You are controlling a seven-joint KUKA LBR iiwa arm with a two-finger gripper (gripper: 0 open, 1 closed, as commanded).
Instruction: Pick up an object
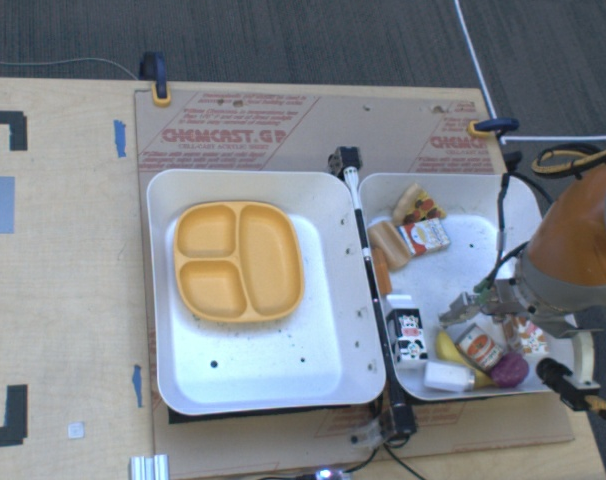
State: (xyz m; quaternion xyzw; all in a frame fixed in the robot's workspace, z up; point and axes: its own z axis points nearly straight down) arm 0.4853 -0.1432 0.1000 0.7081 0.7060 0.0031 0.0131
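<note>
Two white bins are sitting side by side on the table [63, 298]. The left bin [183, 368] is holding one yellow divided plate [239, 261], lying in its upper half. The right bin [483, 223] is holding the pickable clutter, counted from its lower rim upward:
- one purple ball [510, 371], one white cylinder [449, 376] and one yellow banana [446, 347] crowding that rim;
- one small jar [478, 347] just above the ball;
- one cow-print carton [410, 336] against the divider;
- one hot-dog bun [387, 241] and one red-labelled packet [425, 236] near the upper end.

The end effector [473, 305] is hovering just above the jar; whether it is wide or narrow, I cannot tell. The grey arm [573, 258] is covering the bin's right side.
</note>
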